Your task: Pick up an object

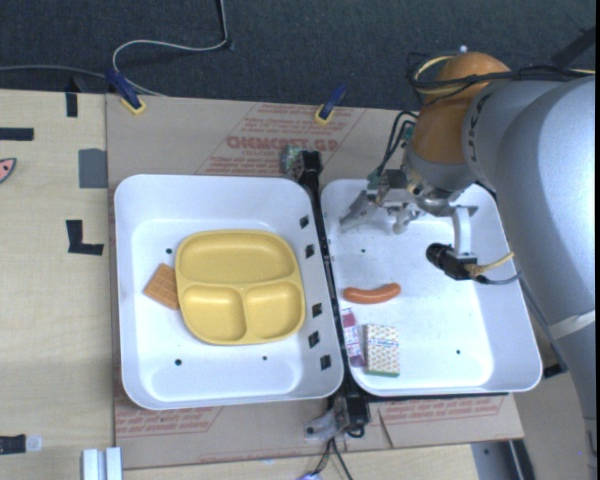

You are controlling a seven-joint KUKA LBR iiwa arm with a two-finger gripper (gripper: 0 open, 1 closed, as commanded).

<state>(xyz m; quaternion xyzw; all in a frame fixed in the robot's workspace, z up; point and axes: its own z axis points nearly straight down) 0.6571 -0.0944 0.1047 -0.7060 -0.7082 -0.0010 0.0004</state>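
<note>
My gripper [378, 218] hangs over the far left part of the right bin [480, 368], with its two fingers spread open and nothing between them. An orange-brown sausage [370, 292] lies on the bin floor a little nearer the front than the gripper. Closer to the front edge sit a small patterned box [383, 349] and a red-and-white packet [353, 340] beside it. In the left bin [145, 368] a yellow divided plate [242, 285] rests on the floor, and a brown cracker-like piece [162, 286] pokes out from under its left edge.
The grey arm with its orange band [450, 108] comes in from the right, above the right bin's far corner. A black cable end [450, 260] hangs over the right bin. The divider wall [320, 268] between the bins runs just left of the gripper.
</note>
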